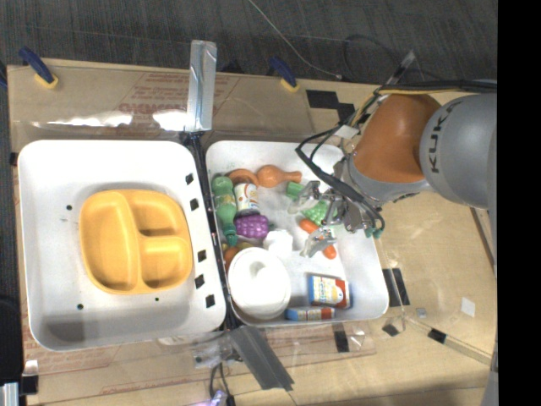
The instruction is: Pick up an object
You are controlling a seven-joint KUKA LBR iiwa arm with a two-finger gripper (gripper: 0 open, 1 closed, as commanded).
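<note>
1. Objects for the picking sit heaped in the right bin [368,290], and nearest the camera along its front wall lies a slim marker-like stick [309,314] with red and blue ends.
2. Just behind that, a small blue-and-orange carton [326,291] lies flat, and beside it on the left a white lidded bowl [259,282] takes up the front left corner.
3. Over in the left bin [42,227], a yellow divided tray [135,239] lies flat in the middle, well apart from all the clutter.
4. Moving back, a purple bunch of toy grapes [251,225] rests mid-bin, touching a green bottle-like piece [225,201] and a small can [246,197] beside it.
5. And here is the gripper [319,227], low over the right side of that bin, right among a small orange piece [310,223] and green bits [296,191]; with cables and metal overlapping there, I cannot tell how it is set, and nothing clearly sits between its tips.
6. Farther back, an orange gourd-shaped toy [277,176] lies near the rear wall.
7. Behind the gripper, the arm's orange band [390,138] and grey body [461,146] come in from the right, black cables looping around the wrist.
8. Farthest out, a metal strip [201,87] stands at the seam between the bins, on the brown tabletop [439,252], with blue clips [38,68] on the far edge.
</note>
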